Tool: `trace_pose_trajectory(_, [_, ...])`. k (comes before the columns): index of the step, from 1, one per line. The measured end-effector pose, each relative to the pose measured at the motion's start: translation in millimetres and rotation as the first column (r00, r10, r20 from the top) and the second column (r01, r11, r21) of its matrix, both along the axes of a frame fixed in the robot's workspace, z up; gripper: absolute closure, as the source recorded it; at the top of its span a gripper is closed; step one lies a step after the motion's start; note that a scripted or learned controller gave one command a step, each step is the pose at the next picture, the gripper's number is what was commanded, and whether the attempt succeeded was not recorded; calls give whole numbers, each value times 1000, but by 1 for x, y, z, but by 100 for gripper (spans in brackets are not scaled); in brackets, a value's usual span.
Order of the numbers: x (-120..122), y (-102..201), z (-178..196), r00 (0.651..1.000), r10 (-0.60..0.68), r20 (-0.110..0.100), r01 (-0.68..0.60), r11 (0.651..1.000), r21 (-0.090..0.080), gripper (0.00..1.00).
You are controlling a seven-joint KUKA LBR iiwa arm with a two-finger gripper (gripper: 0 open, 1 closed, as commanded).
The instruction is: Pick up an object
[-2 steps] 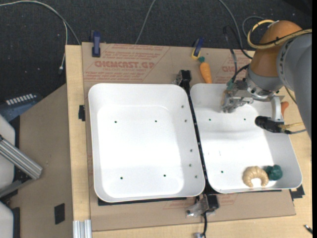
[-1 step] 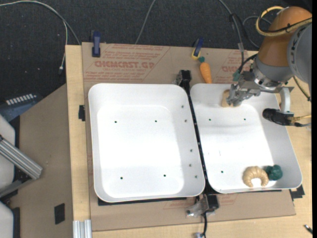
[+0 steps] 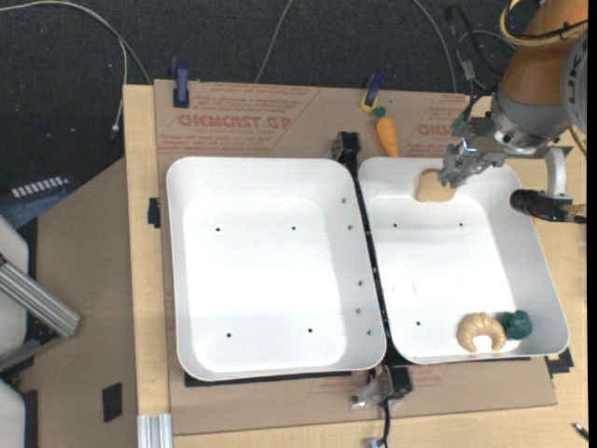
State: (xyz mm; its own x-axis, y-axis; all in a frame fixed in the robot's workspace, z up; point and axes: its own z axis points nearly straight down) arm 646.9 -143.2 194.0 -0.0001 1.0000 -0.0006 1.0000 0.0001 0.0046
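The tan lump (image 3: 433, 188) lies at the far rim of the right bin (image 3: 522, 250), directly beneath the tool (image 3: 459, 173). Finger state cannot be determined. Centre the tool over the lump, clear of the bin wall, before closing

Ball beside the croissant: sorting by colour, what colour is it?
Dark green, camera view.

Croissant (image 3: 480, 332) beside ball (image 3: 516, 324) — right bin's (image 3: 466, 250) near corner.
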Motion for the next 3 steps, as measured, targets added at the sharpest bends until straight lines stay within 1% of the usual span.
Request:
trace_pose_trajectory(1, [0,-2,64,1000,0,2,0,1000,0,100])
trace_pose_trajectory(2, [-19,36,60,1000,2,-4,-2,1000,1,100])
trace_pose_trajectory(3, [-38,85,44,1000,4,-5,-4,1000,2,100])
